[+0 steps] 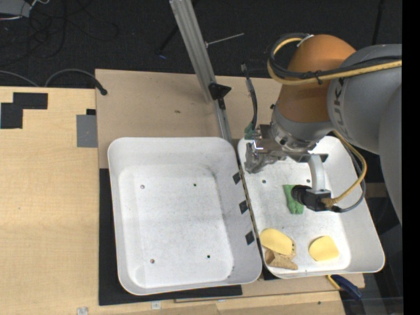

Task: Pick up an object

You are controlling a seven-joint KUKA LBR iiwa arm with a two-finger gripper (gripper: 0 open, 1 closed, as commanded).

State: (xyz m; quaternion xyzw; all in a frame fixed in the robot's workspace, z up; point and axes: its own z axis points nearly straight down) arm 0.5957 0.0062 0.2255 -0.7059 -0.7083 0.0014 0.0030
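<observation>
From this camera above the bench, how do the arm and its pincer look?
The arm is grey with rounded casings and a broad orange band above the wrist. A yellow cable loops along it, beside black cables. The pincer is a small silver metal part with dark fittings.

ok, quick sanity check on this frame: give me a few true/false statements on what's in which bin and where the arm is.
1. The yellow objects lie in the left bin. False: the rounded yellow piece and the yellow block lie in the right bin.
2. A green object lies in the right bin. True.
3. The arm is over the left bin. False: it is over the right bin.
4. A tan piece touches the rounded yellow piece. True.
5. The green object sits nearer the front edge than the yellow block. False: it is farther back.
</observation>
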